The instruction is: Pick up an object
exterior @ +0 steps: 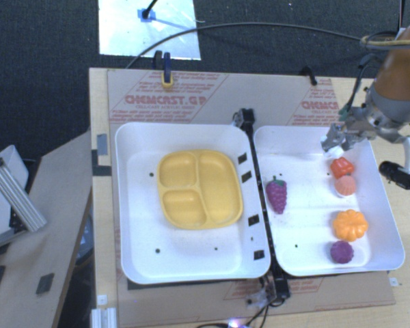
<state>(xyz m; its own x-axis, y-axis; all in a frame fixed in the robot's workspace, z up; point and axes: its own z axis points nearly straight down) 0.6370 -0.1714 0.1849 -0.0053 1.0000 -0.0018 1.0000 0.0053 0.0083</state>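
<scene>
On the bench, two shallow white bins side by side, listed as seen from above; left bin [133, 251]: one yellow divided plate [197, 188], three compartments, lying flat near the middle; right bin [307, 255]: five small toy foods, namely a purple bunch of grapes [277, 195] near the bin's left wall, a red-orange piece [341, 167] toward the far right side, a pale pink ball [346, 185] touching it on the near side, an orange pumpkin [350, 225] further toward the near edge, and a purple berry [341, 252] just beside the pumpkin at the near corner; all five rest on the bin floor, none lifted.

Arm: grey with orange band, entering from the right; gripper [333, 142] hangs over the far right part of the right bin, just above and beside the red-orange piece.

Progress, as a judgement: the pick is not yet made; the approach looks close to complete, and the descent, the closing and the lift are all left to do; the red-orange piece seems the likeliest target, though the pink ball pressed against it may get in the way.

Fingers: too small and blurred at this slant to say whether they stand apart or together; I cannot tell; nothing is seen between them, and no contact with any toy is plain.
</scene>
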